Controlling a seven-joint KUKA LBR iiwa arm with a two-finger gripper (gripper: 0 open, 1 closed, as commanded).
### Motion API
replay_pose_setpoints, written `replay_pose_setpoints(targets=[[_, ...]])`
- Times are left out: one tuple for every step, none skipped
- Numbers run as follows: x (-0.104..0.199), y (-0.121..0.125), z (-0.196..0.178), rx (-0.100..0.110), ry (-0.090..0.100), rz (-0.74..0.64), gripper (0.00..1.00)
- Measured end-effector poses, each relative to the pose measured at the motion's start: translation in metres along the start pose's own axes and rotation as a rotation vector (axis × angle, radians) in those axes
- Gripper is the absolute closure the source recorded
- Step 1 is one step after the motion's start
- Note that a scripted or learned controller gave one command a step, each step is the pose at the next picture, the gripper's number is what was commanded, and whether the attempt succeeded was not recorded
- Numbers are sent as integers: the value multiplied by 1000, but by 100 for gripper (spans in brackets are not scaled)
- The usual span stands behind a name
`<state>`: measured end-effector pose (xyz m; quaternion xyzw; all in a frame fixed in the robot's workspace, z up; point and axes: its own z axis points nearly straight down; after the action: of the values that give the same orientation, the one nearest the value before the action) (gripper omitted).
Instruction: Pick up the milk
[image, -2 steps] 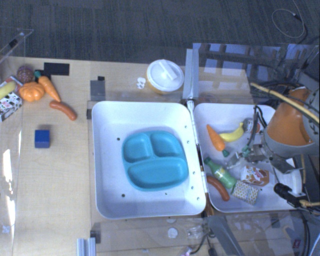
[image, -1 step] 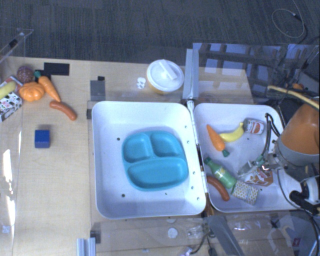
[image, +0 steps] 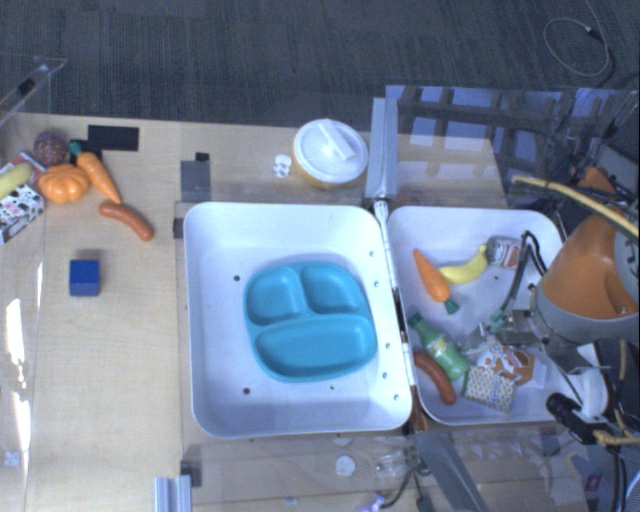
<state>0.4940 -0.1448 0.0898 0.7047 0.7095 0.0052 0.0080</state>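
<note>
Two white bins sit side by side. The left bin (image: 205, 330) holds one thing — a blue divided plate (image: 310, 320) at its middle. The right bin (image: 470, 222), just right of the plate's bin, holds two carrot-and-banana pieces up top, a carrot (image: 431, 276) and a banana (image: 466, 266), then one green bottle (image: 442, 350), one sausage (image: 434, 375) and one patterned carton, the milk (image: 497, 375), near its front edge, farthest from the plate. The gripper (image: 510, 325) hangs just above the milk; how wide it stands I cannot tell.
</note>
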Motion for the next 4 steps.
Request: replay_pose_setpoints(targets=[[0, 2, -10, -4, -2, -3, 100], [0, 2, -10, -4, -2, -3, 0], [-15, -2, 0, 6, 6, -66, 0], [-16, 0, -10, 1, 2, -68, 100]])
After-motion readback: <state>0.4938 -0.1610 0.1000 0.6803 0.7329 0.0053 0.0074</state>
